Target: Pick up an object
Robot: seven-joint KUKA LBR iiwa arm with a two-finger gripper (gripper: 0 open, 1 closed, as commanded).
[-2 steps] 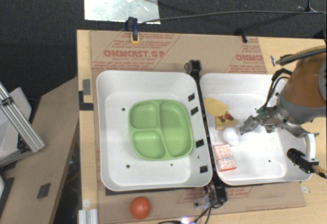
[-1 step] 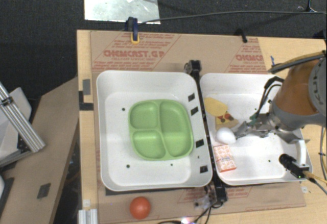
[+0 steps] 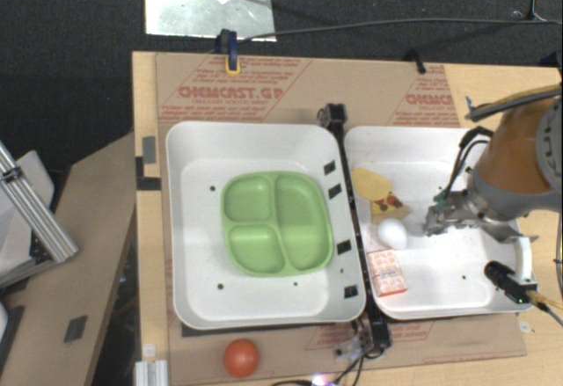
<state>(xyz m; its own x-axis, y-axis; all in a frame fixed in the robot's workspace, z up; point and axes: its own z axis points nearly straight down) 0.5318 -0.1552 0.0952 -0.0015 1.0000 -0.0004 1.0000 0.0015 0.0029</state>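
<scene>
Green tray (image 3: pixel 276 223) in left bin (image 3: pixel 189 156), tool (image 3: pixel 437 219) near white egg (image 3: pixel 392 234)

Green four-compartment plate (image 3: pixel 277 223) in the left bin (image 3: pixel 189 156); orange ball (image 3: pixel 241 357) on the bench below it.

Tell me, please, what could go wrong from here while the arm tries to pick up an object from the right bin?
The gripper sits low in the right bin, beside the white egg-shaped object. Being round, it might roll away or slip at a grasp. The yellow object and the red-patterned packet lie close by, so a pinch could nudge them or catch two things.
</scene>
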